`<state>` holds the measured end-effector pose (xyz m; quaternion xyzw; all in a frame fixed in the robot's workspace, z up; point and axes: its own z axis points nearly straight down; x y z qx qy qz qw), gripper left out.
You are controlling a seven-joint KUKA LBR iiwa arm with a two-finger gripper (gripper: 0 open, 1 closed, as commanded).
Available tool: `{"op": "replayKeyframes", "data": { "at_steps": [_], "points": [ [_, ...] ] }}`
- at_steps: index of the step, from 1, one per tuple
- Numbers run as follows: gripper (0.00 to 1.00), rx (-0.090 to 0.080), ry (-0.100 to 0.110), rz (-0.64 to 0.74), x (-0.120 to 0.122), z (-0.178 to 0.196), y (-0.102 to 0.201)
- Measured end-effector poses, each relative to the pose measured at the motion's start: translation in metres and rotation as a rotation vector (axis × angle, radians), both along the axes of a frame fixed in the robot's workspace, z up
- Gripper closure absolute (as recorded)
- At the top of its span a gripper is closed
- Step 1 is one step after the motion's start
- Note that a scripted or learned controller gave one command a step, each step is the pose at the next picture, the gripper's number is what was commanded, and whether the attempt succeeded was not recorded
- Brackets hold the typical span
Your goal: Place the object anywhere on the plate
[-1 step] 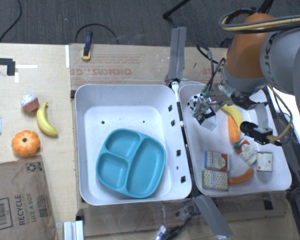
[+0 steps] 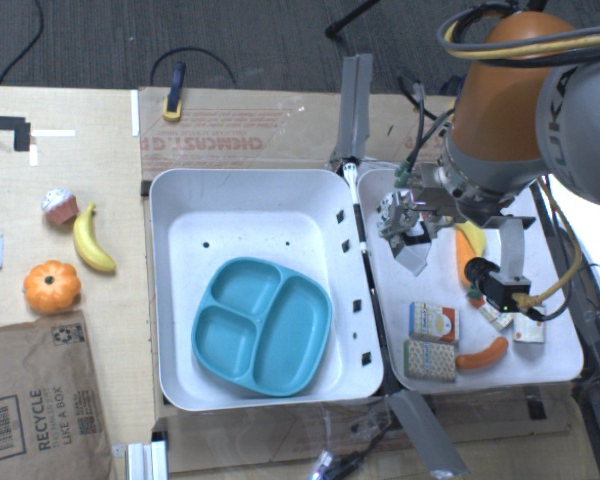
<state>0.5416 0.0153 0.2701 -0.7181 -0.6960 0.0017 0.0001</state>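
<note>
On the bare wooden bench (image 2: 60, 178), well to the left of the bins, a small cupcake with white frosting (image 2: 59, 206) is seen just beside the top of a yellow plastic banana (image 2: 92, 241), and a small orange pumpkin (image 2: 52, 286) lies below them, close to the bench's left edge. A brown cardboard box printed with "RECYCLE" (image 2: 40, 398) is set at the bench's lower left corner. The left shallow white bin (image 2: 175, 218) carries a blue plastic plate with three compartments (image 2: 263, 325), which lies tilted in the bin's lower half, near its front edge. In the right shallow white bin (image 2: 560, 353), the metal two-finger gripper (image 2: 402, 218) is held low over the upper left corner, close to the wall shared with the left bin; whether anything is between its fingers cannot be told. The grey arm with its orange band (image 2: 510, 78) covers the bin's upper right part. A yellow-and-orange elongated toy (image 2: 467, 250) shows partly beneath the wrist. Toward the front edge lie a small orange-and-white carton (image 2: 433, 321), a speckled green-brown packet (image 2: 430, 360) just below it, and an orange sausage-shaped toy (image 2: 482, 354) just beside the packet.
</note>
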Motion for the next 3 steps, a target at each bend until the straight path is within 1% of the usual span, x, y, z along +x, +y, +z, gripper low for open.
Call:
{"op": "replayKeyframes", "data": {
  "at_steps": [1,2,3],
  "points": [
    [1.00,0.000,0.003,0.057,-0.043,-0.070,0.073],
    [1.00,0.000,0.003,0.090,-0.065,-0.093,0.141],
    [0.00,0.000,0.002,0.089,-0.065,-0.093,0.141]
  ]
}}
